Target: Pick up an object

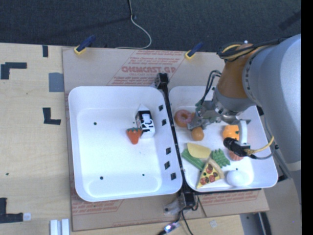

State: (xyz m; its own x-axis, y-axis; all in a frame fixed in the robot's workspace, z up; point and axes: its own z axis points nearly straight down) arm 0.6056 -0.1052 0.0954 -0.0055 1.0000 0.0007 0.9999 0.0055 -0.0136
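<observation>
Orange ball (197,133) lies in the right bin (261,180), just below the fingers (199,123).

Whether the fingers are open or shut cannot be told, and nothing is seen held between them. Around the orange ball: a pink doughnut (183,117) just to its upper left, a yellow-and-green piece (196,152) below it, and a pizza slice (209,173) further down. Across the divider, the left bin (88,180) holds a black-and-white toy (145,123) touching a small carrot (133,135).

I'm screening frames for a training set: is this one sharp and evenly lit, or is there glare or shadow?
Camera view: light is even, with soft shadows only; the white bins look bright but keep their detail; small toys such as the pizza slice look soft; the gripper is slightly blurred.
</observation>
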